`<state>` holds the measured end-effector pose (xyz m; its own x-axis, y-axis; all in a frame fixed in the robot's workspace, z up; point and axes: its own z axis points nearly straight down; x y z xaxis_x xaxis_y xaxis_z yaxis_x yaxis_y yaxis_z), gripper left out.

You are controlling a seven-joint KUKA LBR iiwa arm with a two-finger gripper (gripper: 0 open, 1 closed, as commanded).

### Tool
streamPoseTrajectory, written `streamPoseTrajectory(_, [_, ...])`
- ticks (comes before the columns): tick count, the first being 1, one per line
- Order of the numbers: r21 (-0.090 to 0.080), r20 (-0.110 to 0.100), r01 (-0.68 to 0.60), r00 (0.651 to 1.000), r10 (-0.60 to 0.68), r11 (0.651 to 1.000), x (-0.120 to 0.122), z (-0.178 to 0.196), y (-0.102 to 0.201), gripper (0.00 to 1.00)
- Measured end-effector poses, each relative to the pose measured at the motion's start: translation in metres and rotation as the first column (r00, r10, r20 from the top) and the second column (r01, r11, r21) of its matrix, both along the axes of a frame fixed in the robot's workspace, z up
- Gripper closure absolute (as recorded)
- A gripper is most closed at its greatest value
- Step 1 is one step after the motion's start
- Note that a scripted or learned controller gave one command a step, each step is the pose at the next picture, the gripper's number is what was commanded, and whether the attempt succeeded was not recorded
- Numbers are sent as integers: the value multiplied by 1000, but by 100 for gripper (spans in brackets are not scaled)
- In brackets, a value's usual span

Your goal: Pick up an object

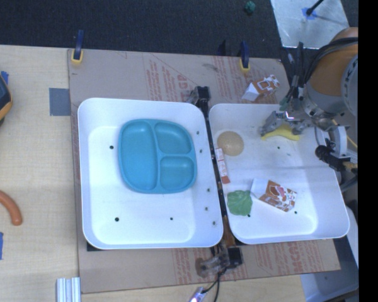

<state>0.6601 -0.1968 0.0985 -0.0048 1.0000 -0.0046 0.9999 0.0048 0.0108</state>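
Yellow object (285, 133) directly under gripper (282, 122), touching fingertips; jaw state unclear.

Light wood desk (31, 168) fills the lower view, w/ a brown cardboard sheet (151, 74) laid over its middle, printed in red. Blue clamps (79, 46) pin the sheet's far edge. Beyond the desk, dark carpet floor (145, 8). Top right, a pale floor panel (302, 14) w/ blue tape.
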Motion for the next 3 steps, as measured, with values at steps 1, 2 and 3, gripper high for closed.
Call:
streamPoseTrajectory(1, [5,-10,0,1000,0,1000,-3,61,51,0])
streamPoseTrajectory(2, [1,-4,0,1000,0,1000,-1,3,9,0])
streamPoseTrajectory(3, [5,-12,0,1000,0,1000,-86,120,65,0])
